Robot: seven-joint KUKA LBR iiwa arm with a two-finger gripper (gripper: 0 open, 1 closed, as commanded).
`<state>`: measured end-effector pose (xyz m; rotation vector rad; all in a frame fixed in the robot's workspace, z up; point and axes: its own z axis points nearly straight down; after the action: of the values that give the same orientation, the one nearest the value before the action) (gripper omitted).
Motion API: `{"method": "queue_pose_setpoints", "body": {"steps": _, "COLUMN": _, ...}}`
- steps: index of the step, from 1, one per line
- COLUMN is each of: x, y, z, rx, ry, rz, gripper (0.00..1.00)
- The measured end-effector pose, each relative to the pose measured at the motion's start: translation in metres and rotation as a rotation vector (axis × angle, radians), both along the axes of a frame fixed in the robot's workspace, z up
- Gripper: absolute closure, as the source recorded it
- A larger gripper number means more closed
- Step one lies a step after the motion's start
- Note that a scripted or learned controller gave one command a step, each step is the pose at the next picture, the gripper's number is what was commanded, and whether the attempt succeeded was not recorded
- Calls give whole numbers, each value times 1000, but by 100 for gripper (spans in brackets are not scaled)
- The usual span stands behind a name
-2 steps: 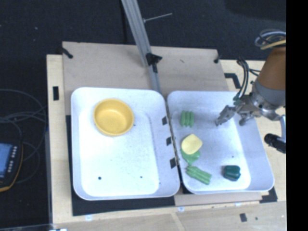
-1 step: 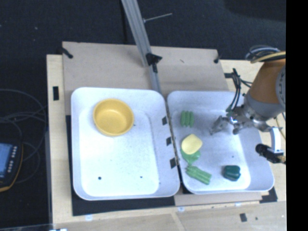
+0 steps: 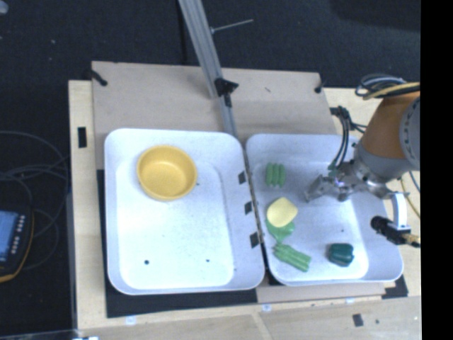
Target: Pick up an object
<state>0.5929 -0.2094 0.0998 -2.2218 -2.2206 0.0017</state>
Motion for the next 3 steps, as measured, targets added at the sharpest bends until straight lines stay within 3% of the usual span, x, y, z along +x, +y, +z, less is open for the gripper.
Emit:
{"method": "queue_pose_setpoints", "body": {"steps": 1, "x": 1, "y": -1, "z": 12, "rx": 0, "ry": -3, "rz": -1, "gripper": 100}}
{"method": "queue_pose_setpoints", "body": {"steps": 3, "x": 2, "y": -9, "z": 126, "rx": -1, "ry": -6, "rz": 0, "gripper": 100}}
